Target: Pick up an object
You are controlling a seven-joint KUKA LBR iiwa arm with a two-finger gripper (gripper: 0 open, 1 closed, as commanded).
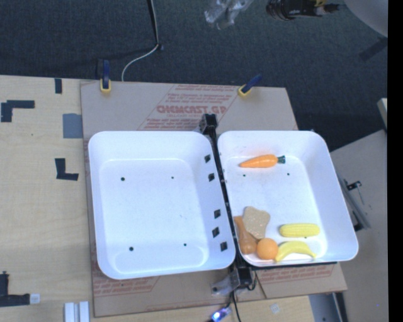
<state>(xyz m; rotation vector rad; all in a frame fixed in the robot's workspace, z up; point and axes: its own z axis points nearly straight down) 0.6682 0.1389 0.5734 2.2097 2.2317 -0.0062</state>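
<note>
Camera view looks down on two white bins standing side by side on a cardboard sheet. On the right bin [327,157] lie all the objects. A carrot [259,161] rests alone near the far wall. Close to the near wall is a group: a slice of bread [256,221] leaning over a brown piece I cannot identify surely, maybe a sausage [244,238], then an orange [267,249] touching a banana [295,251], and a corn cob [299,230] just above the banana. The left bin [101,188] has nothing inside that I can see.

At the top edge a blurred pale shape is perhaps the gripper [223,12], high above the bench and well apart from the bins. How its jaws stand I cannot tell.

By my judgement the task is at its beginning: nothing is lifted, and choosing, descending, closing and raising are all left.
</note>
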